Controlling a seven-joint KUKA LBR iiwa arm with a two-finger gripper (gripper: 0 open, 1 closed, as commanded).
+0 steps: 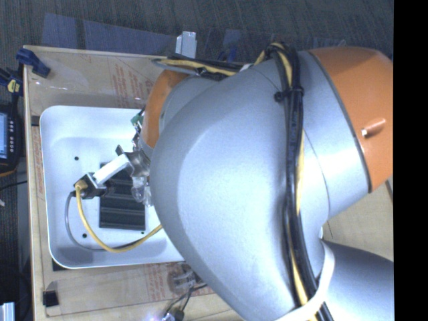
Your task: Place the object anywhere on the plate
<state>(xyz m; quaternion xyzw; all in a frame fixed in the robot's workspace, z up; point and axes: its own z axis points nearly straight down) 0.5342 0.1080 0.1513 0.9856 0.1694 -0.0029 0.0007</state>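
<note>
Mostly the arm point(267, 179) blocks the bench — gripper point(137, 172) over the white bin point(57, 129), state unclear.

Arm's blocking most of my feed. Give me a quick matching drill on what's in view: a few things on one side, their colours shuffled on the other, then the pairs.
Things:
1. bin
2. cable
3. ribbed block
4. band

Colours:
A. orange
B. black
C. white
D. yellow

Pairs: 1-C, 2-D, 3-B, 4-A
</note>
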